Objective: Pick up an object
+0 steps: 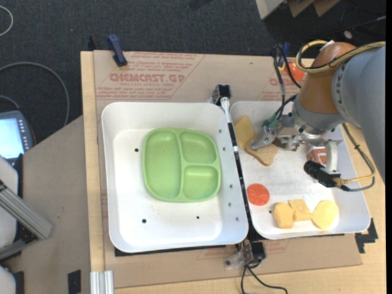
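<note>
Tan bread slice [264, 155] is lying in the right bin [361, 222], upper left, just under the pincer [264, 138], whose grip I cannot tell; descending squarely would be serving best.

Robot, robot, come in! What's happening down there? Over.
Gripper down in right bin, at the tan bread slice. Nothing seen lifted yet. Red disc and yellow pieces lie nearer the front; green tray in left bin. Over.
</note>
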Tool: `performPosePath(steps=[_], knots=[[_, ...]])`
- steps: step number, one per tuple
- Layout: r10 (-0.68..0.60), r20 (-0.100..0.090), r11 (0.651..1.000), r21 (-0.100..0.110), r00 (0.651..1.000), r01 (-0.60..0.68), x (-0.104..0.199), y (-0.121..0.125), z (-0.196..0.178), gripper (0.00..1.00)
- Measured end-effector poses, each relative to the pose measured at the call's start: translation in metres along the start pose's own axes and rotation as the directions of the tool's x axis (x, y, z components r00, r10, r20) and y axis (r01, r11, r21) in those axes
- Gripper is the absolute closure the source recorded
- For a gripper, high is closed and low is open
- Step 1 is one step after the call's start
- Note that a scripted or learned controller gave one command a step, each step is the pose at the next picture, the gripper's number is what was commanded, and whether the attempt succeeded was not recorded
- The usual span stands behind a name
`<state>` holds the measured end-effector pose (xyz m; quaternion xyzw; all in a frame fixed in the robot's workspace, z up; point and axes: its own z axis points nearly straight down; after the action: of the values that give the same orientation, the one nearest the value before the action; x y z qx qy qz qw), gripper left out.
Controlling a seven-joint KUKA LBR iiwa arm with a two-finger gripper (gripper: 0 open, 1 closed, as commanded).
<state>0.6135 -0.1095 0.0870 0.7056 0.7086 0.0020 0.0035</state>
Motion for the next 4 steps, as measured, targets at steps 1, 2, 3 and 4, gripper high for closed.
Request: performPosePath(steps=[1, 2, 3, 4], knots=[[0.003, 0.001, 1.0, 0.0, 1.0, -0.003, 0.018, 0.004, 0.0, 0.0], [0.001, -0.005, 1.0, 0.01, 1.0, -0.001, 0.064, -0.078, -0.103, 0.0], [-0.002, -0.006, 1.0, 0.015, 1.0, 0.003, 0.134, -0.134, -0.098, 0.0], [0.005, -0.002, 1.0, 0.007, 1.0, -0.005, 0.129, -0.131, -0.109, 1.0]])
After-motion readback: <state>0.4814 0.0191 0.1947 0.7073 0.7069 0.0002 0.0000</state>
